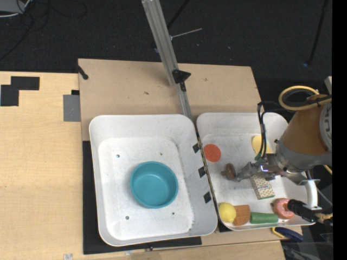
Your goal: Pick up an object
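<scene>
My gripper (245, 173) hangs low over the middle of the right bin (233, 128), reaching in from the right. Just to its left lies a small brown object (230, 171), close to the gripper's tip; whether they touch is unclear. A checkered block (263, 188) lies right below the gripper. An orange ball (212, 153) rests near the bin's left wall. A yellow object (257, 143) sits behind the wrist, partly hidden by the arm.
Along the right bin's front edge lie a yellow lemon (227, 212), a brown-orange block (242, 214), a green piece (263, 218) and a pink ring (282, 207). The left bin (108, 134) holds a teal bowl (154, 184). A metal rail (162, 37) slants up behind the bins.
</scene>
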Robot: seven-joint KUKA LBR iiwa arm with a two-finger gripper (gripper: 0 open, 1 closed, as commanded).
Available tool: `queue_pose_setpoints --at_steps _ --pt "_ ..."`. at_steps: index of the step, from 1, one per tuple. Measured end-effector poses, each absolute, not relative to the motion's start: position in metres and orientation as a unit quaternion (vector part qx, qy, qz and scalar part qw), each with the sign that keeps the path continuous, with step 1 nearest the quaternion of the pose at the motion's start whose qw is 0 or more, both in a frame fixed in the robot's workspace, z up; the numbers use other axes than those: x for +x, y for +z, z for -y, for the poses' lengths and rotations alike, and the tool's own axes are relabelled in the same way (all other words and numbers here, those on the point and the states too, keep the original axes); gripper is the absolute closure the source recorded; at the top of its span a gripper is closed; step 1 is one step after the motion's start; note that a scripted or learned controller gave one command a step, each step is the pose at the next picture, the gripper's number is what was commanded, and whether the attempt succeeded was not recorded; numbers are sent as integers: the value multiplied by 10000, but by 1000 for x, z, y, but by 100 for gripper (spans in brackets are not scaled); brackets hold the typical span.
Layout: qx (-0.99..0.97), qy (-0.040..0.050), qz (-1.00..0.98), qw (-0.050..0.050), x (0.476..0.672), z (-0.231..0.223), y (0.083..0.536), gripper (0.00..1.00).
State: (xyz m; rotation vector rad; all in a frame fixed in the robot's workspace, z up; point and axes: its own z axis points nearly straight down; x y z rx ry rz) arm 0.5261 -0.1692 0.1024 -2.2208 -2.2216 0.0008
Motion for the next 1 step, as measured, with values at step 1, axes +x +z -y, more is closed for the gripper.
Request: queue_pose_setpoints --at_steps 1 --pt "-7074 -6 7068 -29 528 171 94 0"
